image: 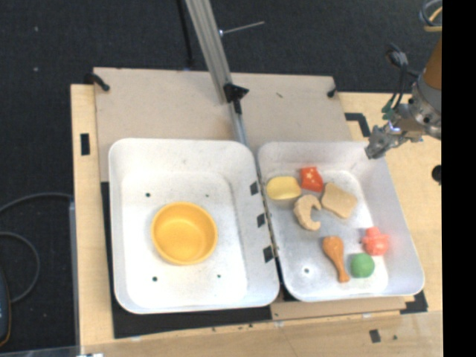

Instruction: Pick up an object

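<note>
The right bin [394, 199] holds several small toy foods: a yellow lemon-like piece [282, 188], a red piece [311, 178], a tan bread slice [339, 200], a beige curved piece [306, 212], an orange drumstick [335, 256], a green ball [362, 265] and a pink-red piece [375, 241]. The gripper [379, 143] hangs above the bin's upper right corner, apart from all the toys, with nothing seen in it.
The left bin [134, 169] holds a yellow bowl [184, 233]. A slanted metal pole [212, 43] rises from behind the bins, ending at a clamp [235, 93]. A tan board [171, 103] lies behind the bins.
</note>
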You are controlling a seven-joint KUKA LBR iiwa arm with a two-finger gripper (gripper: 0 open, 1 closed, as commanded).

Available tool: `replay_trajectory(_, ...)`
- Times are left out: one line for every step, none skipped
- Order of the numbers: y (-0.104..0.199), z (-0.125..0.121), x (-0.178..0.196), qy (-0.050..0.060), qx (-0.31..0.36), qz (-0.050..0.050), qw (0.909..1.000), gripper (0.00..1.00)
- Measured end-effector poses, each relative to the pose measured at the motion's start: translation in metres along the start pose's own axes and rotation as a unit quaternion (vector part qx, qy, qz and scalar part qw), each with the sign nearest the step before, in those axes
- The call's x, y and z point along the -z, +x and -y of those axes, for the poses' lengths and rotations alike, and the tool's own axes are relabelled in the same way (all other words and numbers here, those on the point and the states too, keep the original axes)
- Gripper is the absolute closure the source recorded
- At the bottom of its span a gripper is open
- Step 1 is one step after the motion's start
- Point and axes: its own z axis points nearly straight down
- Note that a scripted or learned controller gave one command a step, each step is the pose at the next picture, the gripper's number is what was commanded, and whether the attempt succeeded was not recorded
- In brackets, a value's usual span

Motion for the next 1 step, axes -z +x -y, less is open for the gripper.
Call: replay_trajectory(-0.0006, -0.0009, 0.0192, 0.0, 0.002, -0.001, 1.0, 1.0)
